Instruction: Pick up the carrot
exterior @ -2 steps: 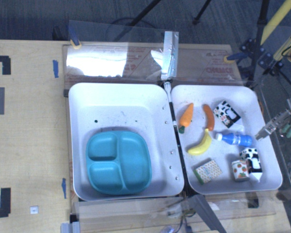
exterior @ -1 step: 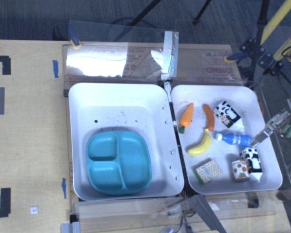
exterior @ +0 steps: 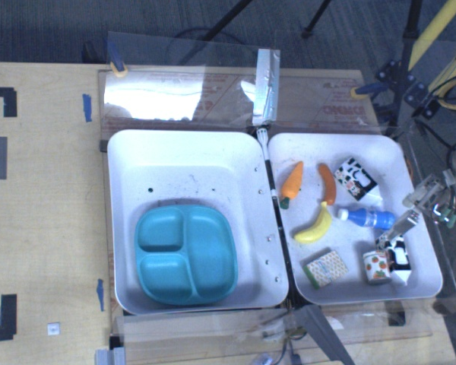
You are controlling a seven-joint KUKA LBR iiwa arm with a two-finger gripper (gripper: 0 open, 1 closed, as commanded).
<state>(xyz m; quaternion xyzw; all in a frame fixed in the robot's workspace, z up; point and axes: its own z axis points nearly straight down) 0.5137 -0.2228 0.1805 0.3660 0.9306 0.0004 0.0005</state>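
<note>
1. Carrot [exterior: 292, 181] lies in the right bin [exterior: 418, 166], near its upper left corner and close to the wall shared with the left bin [exterior: 137, 150]; its green end points down toward me, and nothing is touching it.
2. Just to its right lies an orange sausage-shaped piece [exterior: 328, 183], and below the two sits a yellow banana [exterior: 315, 227].
3. A blue bottle [exterior: 368, 218] rests on its side past the banana, with a black-and-white carton [exterior: 356, 178] above it.
4. Along the front of that bin I can see a speckled sponge-like block [exterior: 326, 267] and a small white cup with orange spots [exterior: 376, 265].
5. The gripper [exterior: 393, 234] hangs over the right side of that bin, well apart from the carrot, above a second black-and-white item [exterior: 400, 258]; I cannot tell whether it is released or clenched.
6. A teal divided plate [exterior: 186, 253] sits in the left bin.
</note>
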